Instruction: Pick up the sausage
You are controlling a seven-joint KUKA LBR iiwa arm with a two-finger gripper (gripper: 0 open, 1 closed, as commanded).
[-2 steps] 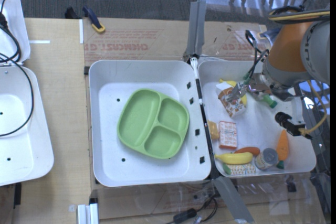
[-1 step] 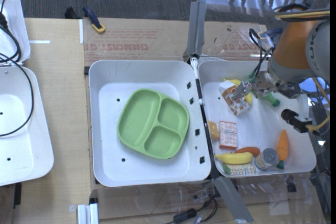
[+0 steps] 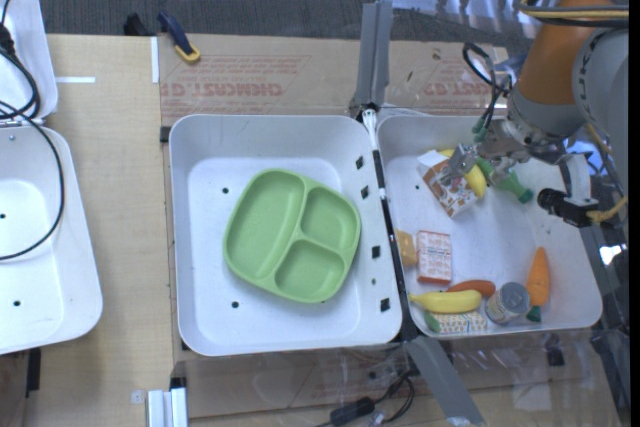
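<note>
Sausage [image 3: 478, 288] is what you want, and it looks untouched: a reddish-orange length lying near the front wall of the right bin [image 3: 575, 320], well apart from the end effector [image 3: 466, 162] and on the nearer side of it as you look down. It rests just behind a banana [image 3: 447, 300], seemingly touching it along its length, with a small round tin [image 3: 511, 299] just beside its end and a carrot [image 3: 539, 277] a little further out toward the arm's side. So, judged from how things lie, the pick is not yet made; the reach, the closing and the lift are all left to do. Your end effector sits over the far part of the same bin, down among a cluster of items: a printed snack packet [image 3: 447, 188] directly below it, something yellow [image 3: 477, 181] just beside it, and a green item [image 3: 511, 186] a little toward the arm. It appears close to or touching that packet, but the metal parts blur into the clutter and you cannot tell whether it is spread or closed, nor whether anything is caught in it. Between the end effector and the sausage lies a red-and-white packet [image 3: 434, 256] on the bin floor. The green divided plate [image 3: 292, 235] in the left bin [image 3: 190, 215] sits well away, on the side opposite the arm.
</note>
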